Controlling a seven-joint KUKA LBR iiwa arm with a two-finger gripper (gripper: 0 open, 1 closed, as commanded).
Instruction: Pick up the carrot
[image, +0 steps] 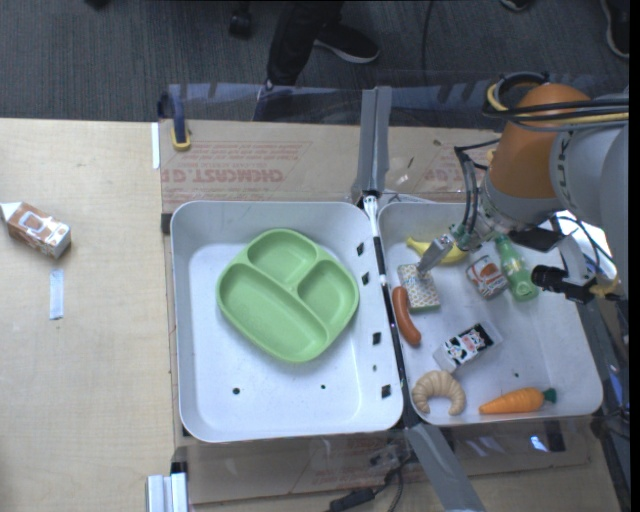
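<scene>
The arm (570, 150) runs off the right edge of the frame, its base out of sight. It covers the upper right corner of the right bin (590, 400) and part of the banana (440, 247). The labels on the small carton (467, 347) and the packet (486, 277) are too small to read. At the top edge, dark shapes on the floor (300, 40) are cut off.

carrot (515, 402): orange, green tip
divided plate (288, 294): light green
bins (200, 400): white
sausage (406, 315): red
carton (466, 346): black-and-white — cow pattern
bottle (516, 270): green
banana (440, 248): yellow
croissant (440, 391): tan
</scene>
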